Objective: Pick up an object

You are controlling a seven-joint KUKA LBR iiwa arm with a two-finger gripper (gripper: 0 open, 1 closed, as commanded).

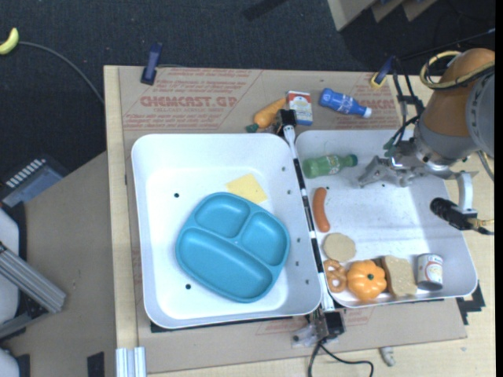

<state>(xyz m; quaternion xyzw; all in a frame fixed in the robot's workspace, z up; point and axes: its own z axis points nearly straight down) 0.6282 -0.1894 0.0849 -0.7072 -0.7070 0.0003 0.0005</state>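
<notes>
My gripper (389,173) hangs low over the back of the right bin (377,222), fingers spread open with nothing between them. A green bottle (330,164) lies just to its left, apart from the fingers. Further forward in the same bin are a red sausage (321,209), a round cookie (339,247), a pretzel (334,275), an orange pumpkin (366,280), a slice of bread (399,276) and a small can (429,269).
The left bin (157,179) holds a blue divided plate (233,244) and a yellow cheese slice (247,187). Behind the bins on the board lie a blue bottle (344,103), a small carton (299,107) and an orange toy (269,113).
</notes>
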